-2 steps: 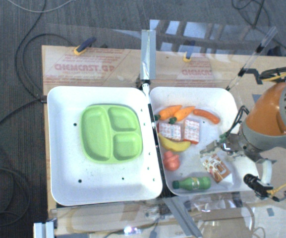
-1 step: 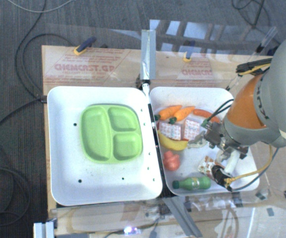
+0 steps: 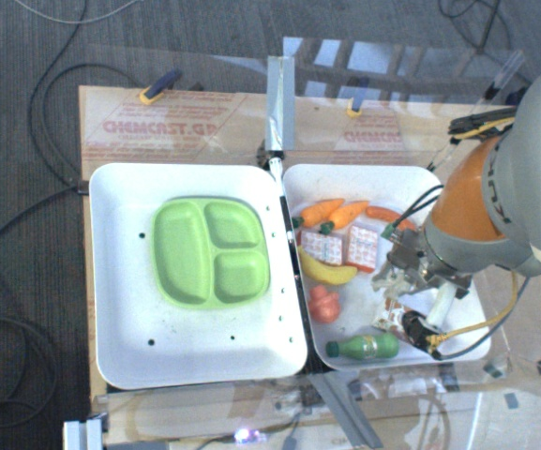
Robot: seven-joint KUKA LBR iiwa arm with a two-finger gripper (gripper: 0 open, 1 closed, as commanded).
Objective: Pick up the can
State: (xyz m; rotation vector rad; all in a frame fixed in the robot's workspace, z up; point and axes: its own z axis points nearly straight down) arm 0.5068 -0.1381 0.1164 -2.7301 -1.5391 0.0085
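Reaches in from the right over the right bin (image 3: 298,181), grey arm (image 3: 537,157) bent downward, orange band (image 3: 467,200) sitting just above the wrist. Points the gripper (image 3: 394,284) down and toward the left, low over the middle of that bin, with black cables looping off the wrist toward the bin's right rim. Cannot tell how the gripper stands, nor whether anything sits in it; too much clutter and blur around the tip.

Lies in the right bin with the rest: two red-and-white cans (image 3: 345,247) side by side, near the bin's centre, just left of the gripper and apart from it. Above them, two carrots (image 3: 336,214) at a slant, touching. Below them, a yellow banana (image 3: 328,270), and under that an orange-red fruit (image 3: 323,303). Along the near wall, a green bottle (image 3: 364,347) on its side.

Holds, in the left bin (image 3: 111,251), a green compartment plate (image 3: 212,251), flat, well apart from the arm.
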